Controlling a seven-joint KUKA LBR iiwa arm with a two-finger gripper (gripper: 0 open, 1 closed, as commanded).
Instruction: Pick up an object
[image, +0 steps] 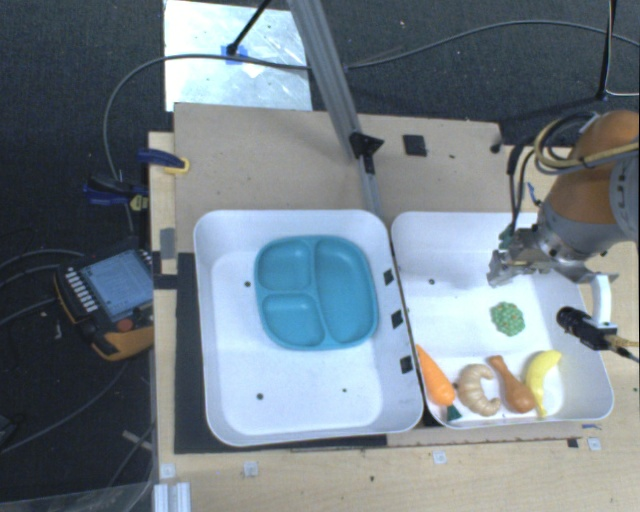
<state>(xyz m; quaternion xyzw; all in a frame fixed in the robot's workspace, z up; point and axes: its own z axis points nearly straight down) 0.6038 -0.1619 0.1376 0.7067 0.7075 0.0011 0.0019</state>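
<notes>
One hand above right bin | broccoli just below

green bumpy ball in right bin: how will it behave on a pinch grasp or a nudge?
The green ball looks roundish, so a nudge would probably roll it. Its bumpy surface should give the end effector some grip. It lies apart from the other toy food, so a push likely disturbs nothing else.

A divided plate lies in the left bin; toy foods line the right bin's near edge.
</notes>
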